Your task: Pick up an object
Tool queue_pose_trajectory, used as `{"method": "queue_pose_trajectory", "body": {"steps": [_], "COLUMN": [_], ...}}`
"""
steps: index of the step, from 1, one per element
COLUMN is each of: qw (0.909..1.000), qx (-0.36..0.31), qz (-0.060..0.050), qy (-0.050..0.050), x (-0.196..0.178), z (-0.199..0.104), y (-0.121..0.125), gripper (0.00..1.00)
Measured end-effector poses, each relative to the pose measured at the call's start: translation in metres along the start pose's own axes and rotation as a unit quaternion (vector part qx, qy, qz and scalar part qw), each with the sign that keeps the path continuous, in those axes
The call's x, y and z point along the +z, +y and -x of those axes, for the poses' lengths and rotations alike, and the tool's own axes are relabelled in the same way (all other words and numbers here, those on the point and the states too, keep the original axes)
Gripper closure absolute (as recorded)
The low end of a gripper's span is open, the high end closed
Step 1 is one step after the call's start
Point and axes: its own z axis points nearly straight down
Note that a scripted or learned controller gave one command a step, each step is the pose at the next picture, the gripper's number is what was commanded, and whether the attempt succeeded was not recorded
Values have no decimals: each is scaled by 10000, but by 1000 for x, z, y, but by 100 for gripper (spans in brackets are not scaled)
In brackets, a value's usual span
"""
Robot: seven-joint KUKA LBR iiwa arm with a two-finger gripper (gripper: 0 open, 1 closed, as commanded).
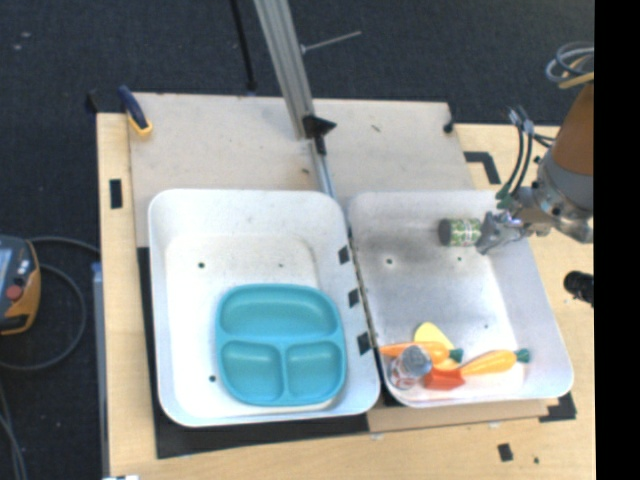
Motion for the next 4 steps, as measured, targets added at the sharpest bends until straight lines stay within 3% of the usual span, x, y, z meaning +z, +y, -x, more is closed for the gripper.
{"method": "queue_pose_trajectory", "body": {"steps": [2, 4], "qw": [10000, 10000], "qx": [-20, -26], "qz": [-14, -25], "qy": [15, 20], "x": [-7, -14], "z": [-106, -216], "y": [0, 26], "gripper": [100, 100]}}
